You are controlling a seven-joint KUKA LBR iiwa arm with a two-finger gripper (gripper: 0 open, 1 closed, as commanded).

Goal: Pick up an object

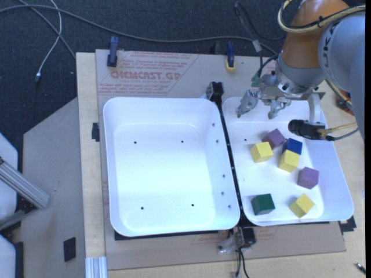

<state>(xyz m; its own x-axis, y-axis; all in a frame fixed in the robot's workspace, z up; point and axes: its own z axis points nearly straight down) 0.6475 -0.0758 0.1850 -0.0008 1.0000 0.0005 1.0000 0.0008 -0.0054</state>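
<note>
Camera view: gripper (260,105) over right bin (342,181) far edge — jaws spread, nothing between them. Board (152,73) reads roughly "CHEMCAST GP" — smaller red print unreadable.

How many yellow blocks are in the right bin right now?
3 in the right bin: one yellow block nearest the divider, one just right of it under the blue block, one near the front edge. None looks hidden.

Dark carpet-like floor (52,68) with loose cables (35,16) surrounds a pale wooden bench (87,155).
</note>
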